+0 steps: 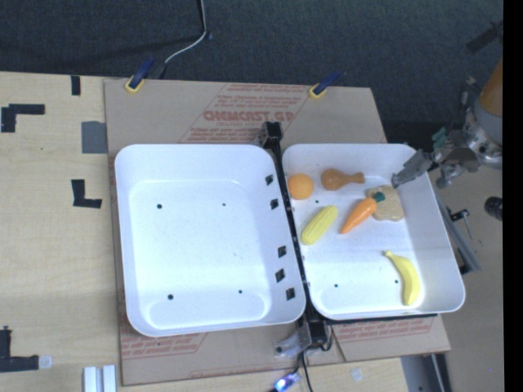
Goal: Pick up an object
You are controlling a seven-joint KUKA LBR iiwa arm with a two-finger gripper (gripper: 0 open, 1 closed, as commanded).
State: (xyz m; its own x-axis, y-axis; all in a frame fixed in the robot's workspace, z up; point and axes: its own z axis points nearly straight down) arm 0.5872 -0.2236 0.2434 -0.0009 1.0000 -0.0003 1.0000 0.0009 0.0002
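Two-finger gripper [406, 175]: upper right, over right white bin [433, 219] rim, finger state indeterminate | contents: orange plastic carrot [358, 214], yellow corn cob [318, 224], yellow banana [405, 277]

Even, fairly bright light falls from overhead. The two shallow white plastic bins [204, 158] read nearly blown out, with soft grey shading along their inner walls. The small food toys cast short, faint shadows. The dark blue carpet [327, 23] at the top looks dim and grainy. Focus is soft overall, low resolution.
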